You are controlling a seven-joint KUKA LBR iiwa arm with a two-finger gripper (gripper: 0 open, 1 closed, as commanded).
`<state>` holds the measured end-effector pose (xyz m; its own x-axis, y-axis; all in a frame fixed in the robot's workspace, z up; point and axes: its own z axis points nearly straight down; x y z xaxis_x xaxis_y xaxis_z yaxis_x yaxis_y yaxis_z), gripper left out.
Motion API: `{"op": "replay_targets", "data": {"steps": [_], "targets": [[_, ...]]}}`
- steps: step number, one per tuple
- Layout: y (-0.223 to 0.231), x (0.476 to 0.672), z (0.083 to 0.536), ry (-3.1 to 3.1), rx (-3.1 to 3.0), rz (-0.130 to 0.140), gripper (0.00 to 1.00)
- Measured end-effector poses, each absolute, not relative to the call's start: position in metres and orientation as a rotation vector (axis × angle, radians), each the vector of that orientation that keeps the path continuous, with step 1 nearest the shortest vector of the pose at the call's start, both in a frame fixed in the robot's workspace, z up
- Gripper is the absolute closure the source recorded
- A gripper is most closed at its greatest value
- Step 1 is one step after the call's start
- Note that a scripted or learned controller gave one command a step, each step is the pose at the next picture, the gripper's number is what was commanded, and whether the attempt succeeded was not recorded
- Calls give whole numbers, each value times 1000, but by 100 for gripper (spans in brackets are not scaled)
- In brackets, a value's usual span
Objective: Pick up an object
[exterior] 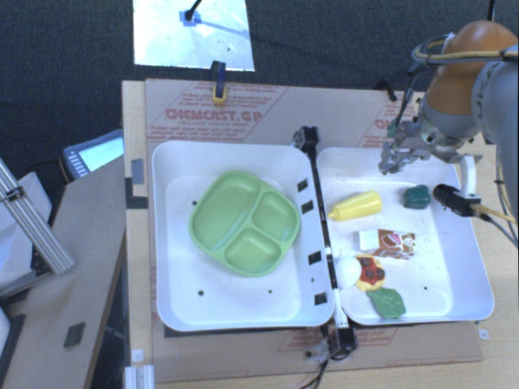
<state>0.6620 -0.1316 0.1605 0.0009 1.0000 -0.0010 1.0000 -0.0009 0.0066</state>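
Note:
My gripper (392,163) hangs over the far edge of the right bin (470,286), with nothing visibly in it. A yellow squeeze-bottle shape (355,206) lies below and left of it. To its lower right, a dark green lump (416,196) rests in the bin. Further forward lie a white and red packet (388,242), a white egg (347,271), a red and yellow pizza slice (371,272) and a green leaf (388,302).
The left bin (178,298) holds a light green divided plate (245,223). A black divider with clips (316,209) runs between the bins. Cardboard (243,116) lies under both. A silver sheet (193,23) sits behind the bench.

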Motion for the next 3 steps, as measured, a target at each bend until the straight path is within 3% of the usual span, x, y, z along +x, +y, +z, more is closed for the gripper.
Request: {"op": "replay_targets", "data": {"steps": [1, 2, 3], "targets": [[-127, 666, 206, 2223, 2212, 6, 100], [-127, 668, 224, 2225, 2213, 4, 100], [-76, 653, 220, 2231, 2212, 2, 100]]}}
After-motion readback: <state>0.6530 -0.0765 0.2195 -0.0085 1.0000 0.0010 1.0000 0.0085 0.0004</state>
